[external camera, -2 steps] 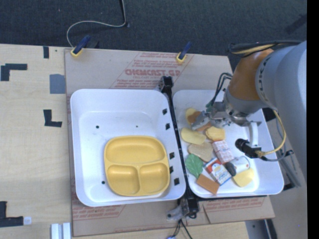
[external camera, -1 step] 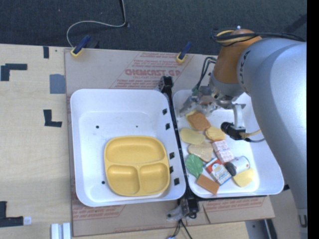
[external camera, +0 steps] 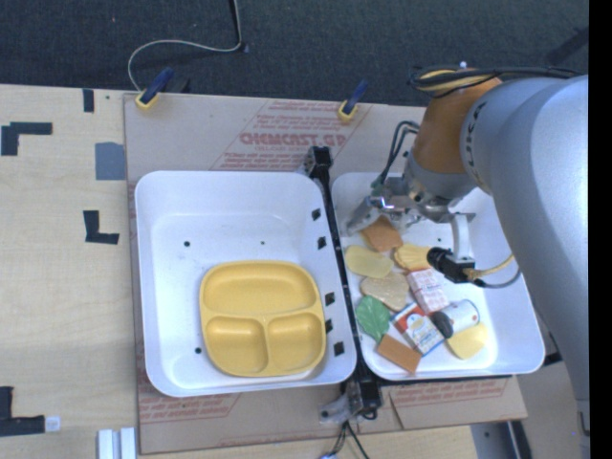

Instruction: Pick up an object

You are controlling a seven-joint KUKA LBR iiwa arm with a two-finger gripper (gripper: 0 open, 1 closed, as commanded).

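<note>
- Two white bins sit side by side on a brown cardboard sheet (external camera: pixel 277 142) over the pale wood bench (external camera: pixel 57 285).
- Left bin (external camera: pixel 163 208) carries a yellow divided tray (external camera: pixel 260 316).
- Right bin (external camera: pixel 516 314), at centre-right of the frame, holds a heap of small objects (external camera: pixel 411 295): tan and yellow pieces, a green one, printed packets.
- The gripper (external camera: pixel 387 208) hangs low over the heap's upper end; I cannot tell how far its fingers are parted or whether they hold anything.
- Dark carpet (external camera: pixel 316 17) with a black cable (external camera: pixel 232 8) fills the frame's top.

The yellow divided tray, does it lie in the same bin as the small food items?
No, the yellow divided tray lies in the left bin, while the small food items are in the right bin.
</note>
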